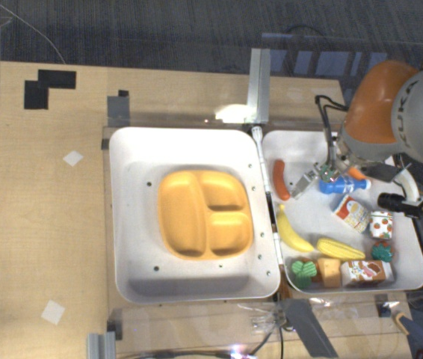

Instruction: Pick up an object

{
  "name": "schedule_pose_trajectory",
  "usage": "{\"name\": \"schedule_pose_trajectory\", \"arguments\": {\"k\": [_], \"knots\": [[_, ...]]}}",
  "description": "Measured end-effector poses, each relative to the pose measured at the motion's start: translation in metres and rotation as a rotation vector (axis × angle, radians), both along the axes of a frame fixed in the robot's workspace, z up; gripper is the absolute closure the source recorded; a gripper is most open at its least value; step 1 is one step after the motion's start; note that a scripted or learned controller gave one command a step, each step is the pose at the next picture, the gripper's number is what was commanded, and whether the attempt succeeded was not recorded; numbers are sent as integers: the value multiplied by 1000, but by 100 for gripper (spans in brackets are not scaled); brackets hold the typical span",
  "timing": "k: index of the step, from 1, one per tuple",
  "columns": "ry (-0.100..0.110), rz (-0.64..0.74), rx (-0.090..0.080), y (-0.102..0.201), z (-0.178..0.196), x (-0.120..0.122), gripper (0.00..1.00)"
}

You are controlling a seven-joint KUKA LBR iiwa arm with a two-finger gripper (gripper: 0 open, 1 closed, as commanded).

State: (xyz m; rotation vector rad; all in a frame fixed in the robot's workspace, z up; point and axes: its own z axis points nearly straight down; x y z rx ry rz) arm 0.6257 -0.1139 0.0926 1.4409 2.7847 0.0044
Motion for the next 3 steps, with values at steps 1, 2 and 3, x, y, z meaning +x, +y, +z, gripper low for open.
{"name": "schedule_pose_trajectory", "arguments": {"k": [1, 2, 3], "knots": [[-1, -576, 4, 9, -5, 45, 0], [-5, -567, 4, -10, 31, 46, 0], [1, -627, 3, -8, 5, 28, 0]]}}
